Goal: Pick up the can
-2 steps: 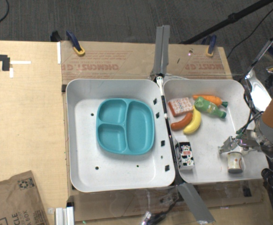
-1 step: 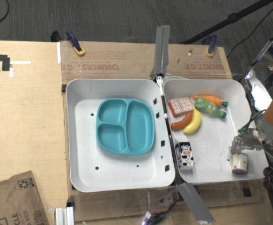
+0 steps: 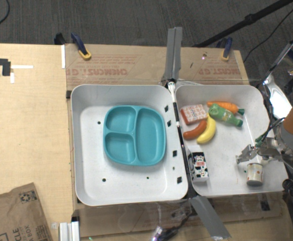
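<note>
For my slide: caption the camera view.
Pincer poised over the can in the right bin; teal tray in the left bin.

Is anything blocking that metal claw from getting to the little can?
Nothing visible does. The gripper sits directly above the can in the right bin; the banana and other items lie off to the side.

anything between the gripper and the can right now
Nothing: in the camera view the gripper sits just above the can in the right bin, with no other item in that short gap.
</note>
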`<state>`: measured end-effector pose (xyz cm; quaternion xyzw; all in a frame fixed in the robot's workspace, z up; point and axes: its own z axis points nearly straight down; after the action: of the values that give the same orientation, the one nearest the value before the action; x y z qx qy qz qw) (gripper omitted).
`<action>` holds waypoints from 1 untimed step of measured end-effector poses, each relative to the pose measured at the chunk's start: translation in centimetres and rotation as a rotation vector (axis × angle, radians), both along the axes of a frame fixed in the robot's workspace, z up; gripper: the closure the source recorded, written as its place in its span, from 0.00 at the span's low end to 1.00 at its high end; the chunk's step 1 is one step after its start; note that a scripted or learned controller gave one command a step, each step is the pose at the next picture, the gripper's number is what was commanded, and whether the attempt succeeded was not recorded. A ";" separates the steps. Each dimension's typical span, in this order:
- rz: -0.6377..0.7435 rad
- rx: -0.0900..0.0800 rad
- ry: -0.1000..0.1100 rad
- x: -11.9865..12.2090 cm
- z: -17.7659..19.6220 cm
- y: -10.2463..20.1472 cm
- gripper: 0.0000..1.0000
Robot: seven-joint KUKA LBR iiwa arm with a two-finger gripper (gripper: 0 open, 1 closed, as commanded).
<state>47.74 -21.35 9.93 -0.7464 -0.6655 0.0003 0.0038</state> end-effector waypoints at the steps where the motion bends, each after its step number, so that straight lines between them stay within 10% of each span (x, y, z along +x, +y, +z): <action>1: 0.208 -0.003 -0.003 0.0 -0.8 -0.2 0.00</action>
<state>47.69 -21.51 9.09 -0.6734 -0.7393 0.0006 0.0014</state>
